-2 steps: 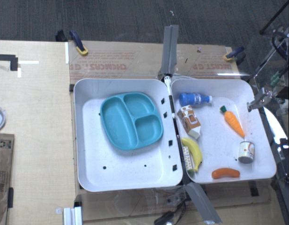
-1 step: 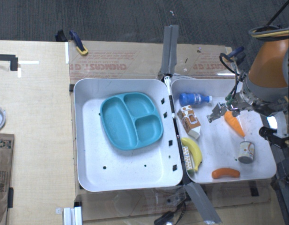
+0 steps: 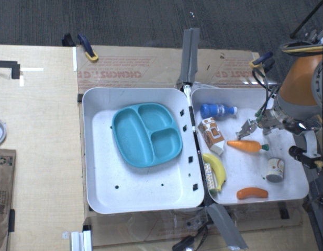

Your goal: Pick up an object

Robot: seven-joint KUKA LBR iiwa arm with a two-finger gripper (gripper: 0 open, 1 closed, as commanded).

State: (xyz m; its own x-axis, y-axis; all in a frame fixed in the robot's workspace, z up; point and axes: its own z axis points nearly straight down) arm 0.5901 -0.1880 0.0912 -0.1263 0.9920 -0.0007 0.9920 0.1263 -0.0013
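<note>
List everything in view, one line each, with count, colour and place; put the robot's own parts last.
bins: 2, white, side by side on the bench
divided plate: 1, teal, left bin
bottle: 1, blue with white cap, right bin, top
carton: 1, brown and white, right bin, by divider
carrot: 1, orange, right bin centre
banana: 1, yellow, right bin, lower left
sausage: 1, orange-red, right bin, bottom
can: 1, pale, right bin, lower right
clamps: 2, blue and yellow, bench's far edge
arm: 1, grey with orange band, right
tool: 1, metal, above the carrot
</note>
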